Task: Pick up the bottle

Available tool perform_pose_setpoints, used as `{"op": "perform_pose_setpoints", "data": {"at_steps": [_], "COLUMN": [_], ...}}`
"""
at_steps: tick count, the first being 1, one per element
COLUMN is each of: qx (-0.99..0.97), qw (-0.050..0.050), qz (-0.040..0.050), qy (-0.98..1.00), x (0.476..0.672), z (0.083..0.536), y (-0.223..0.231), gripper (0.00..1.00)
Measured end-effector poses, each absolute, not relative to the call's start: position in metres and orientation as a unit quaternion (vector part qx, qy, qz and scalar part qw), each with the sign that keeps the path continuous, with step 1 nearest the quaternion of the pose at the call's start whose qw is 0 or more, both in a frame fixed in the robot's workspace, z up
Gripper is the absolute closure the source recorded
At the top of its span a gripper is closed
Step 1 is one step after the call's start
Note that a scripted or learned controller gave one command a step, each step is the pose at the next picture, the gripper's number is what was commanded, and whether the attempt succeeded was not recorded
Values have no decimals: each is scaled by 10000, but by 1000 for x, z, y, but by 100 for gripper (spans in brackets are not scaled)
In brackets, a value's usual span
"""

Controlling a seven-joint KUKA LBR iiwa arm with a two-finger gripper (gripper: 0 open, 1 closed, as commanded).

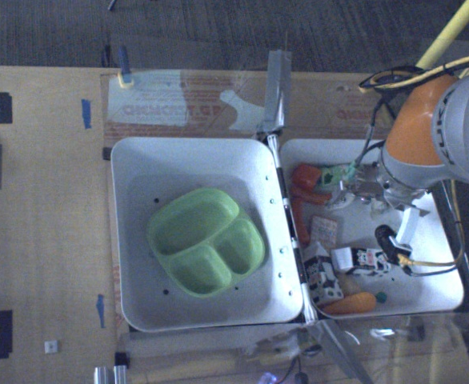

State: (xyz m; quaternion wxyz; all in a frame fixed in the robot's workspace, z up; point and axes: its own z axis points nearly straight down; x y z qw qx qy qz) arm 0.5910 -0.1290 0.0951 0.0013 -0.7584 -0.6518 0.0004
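Camera view looks down on a tan counter (42, 214) with two white bins side by side. The left bin (122, 214) holds a green divided plate (206, 242) lying flat, turned a little on the slant.

The right bin (452, 294) is cluttered. The bottle (305, 174) seems to be the red item at the bin's 10 o'clock corner, close to the wall shared with the left bin. It lies on its side, its long axis running roughly from 9 to 3 o'clock. A pale green end (334, 174), perhaps its cap, points toward 3 o'clock. Its outline is blurred, and a second red strip (298, 210) runs down from it toward 6 o'clock along the wall; whether that is part of it I cannot tell.

The grey arm with its orange band (417, 122) reaches in from 3 o'clock. The pincer (353, 189) hangs low over the bin, just beside the green end on its 3 o'clock side. Whether it is spread or pressed together cannot be told, and nothing is visibly pinched in it.

At the bin's 6 o'clock edge lies an orange carrot-shaped toy (350, 302). Near the middle are a small pale packet (324, 229) and some black-and-white pieces (322, 277).
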Motion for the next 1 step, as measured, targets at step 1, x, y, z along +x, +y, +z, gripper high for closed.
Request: {"op": "perform_pose_setpoints", "data": {"at_steps": [1], "qx": [-7039], "qw": [-17], "qz": [-3], "qy": [-7103], "x": [616], "z": [86], "y": [-124], "gripper": [0]}}
